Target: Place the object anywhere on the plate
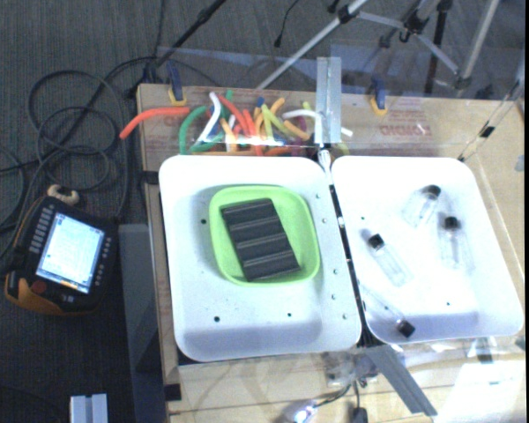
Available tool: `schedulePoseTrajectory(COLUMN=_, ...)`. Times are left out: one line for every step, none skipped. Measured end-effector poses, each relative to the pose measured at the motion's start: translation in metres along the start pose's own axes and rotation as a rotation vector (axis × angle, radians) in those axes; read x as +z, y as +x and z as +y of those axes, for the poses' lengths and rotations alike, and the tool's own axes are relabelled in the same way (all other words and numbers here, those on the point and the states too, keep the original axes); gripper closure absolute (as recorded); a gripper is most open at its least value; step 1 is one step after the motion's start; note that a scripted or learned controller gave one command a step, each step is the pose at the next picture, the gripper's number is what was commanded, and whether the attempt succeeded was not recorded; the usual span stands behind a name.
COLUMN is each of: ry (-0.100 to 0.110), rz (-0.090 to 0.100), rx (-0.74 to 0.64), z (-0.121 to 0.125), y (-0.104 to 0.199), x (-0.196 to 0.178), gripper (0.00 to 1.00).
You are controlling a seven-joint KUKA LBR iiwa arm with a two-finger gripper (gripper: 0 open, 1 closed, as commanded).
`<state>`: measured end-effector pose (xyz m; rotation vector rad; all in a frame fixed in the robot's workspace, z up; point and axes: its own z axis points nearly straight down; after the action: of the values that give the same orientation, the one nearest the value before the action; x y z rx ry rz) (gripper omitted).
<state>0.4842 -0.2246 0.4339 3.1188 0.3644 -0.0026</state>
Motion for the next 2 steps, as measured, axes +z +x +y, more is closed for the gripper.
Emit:
schedulePoseTrajectory(ry=0.001, rz=0.001, rx=0.034, z=0.0002, y=-0.0001, x=0.0001, gripper=0.0)
schedulePoseTrajectory(ry=0.0, rz=0.0, rx=0.034, z=0.0001, y=-0.0001, x=0.0, gripper=0.0)
